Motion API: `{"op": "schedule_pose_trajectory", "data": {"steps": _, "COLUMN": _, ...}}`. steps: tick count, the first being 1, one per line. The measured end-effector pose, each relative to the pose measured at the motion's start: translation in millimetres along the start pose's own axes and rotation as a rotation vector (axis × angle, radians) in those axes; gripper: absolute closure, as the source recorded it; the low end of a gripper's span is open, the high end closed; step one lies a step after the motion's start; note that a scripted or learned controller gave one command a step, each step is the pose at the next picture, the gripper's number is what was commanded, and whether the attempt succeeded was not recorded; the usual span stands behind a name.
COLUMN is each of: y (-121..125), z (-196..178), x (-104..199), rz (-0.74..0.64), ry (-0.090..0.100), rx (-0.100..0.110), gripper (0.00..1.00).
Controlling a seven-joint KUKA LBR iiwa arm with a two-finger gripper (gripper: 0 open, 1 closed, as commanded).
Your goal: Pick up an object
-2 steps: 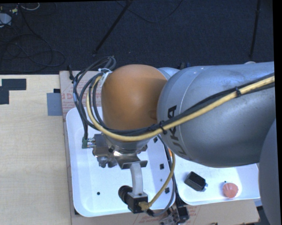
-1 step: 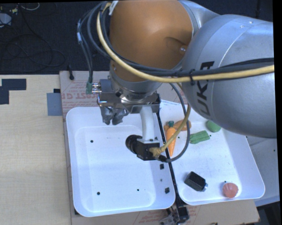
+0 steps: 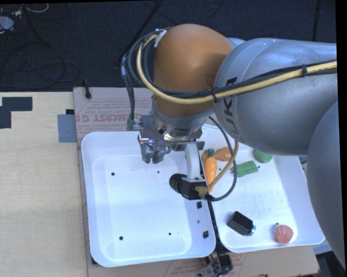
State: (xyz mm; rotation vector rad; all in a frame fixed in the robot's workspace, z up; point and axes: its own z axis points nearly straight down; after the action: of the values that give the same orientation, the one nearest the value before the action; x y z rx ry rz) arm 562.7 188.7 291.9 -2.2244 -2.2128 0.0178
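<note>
My gripper (image 3: pixel 153 154) hangs over the back of the left white bin (image 3: pixel 103 245), close to the bin's far wall. Below it I see only bare bin floor. The loose objects all lie in the right bin (image 3: pixel 313 229). An orange carrot (image 3: pixel 210 167) sits by the divider, with a second orange piece (image 3: pixel 223 155) behind it. Further right are a green stick (image 3: pixel 245 169) and a green lump (image 3: pixel 263 157). A black block (image 3: pixel 240 223) and a pink-red ball (image 3: pixel 283 233) lie near the front. The big grey arm hides the right bin's back part.
The orange wrist band and grey arm (image 3: pixel 262 81) loom over the right bin's far side. A cardboard sheet (image 3: pixel 104 112) lies under both bins. To the left is a pale wooden bench (image 3: pixel 33 197) with dark markers.
</note>
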Motion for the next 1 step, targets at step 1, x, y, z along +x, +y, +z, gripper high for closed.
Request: {"op": "schedule_pose_trajectory", "data": {"steps": 1, "y": 18.9, "z": -87.2, "x": 39.5, "rz": -0.009, "ry": 0.008, "rx": -0.016, "gripper": 1.0}}
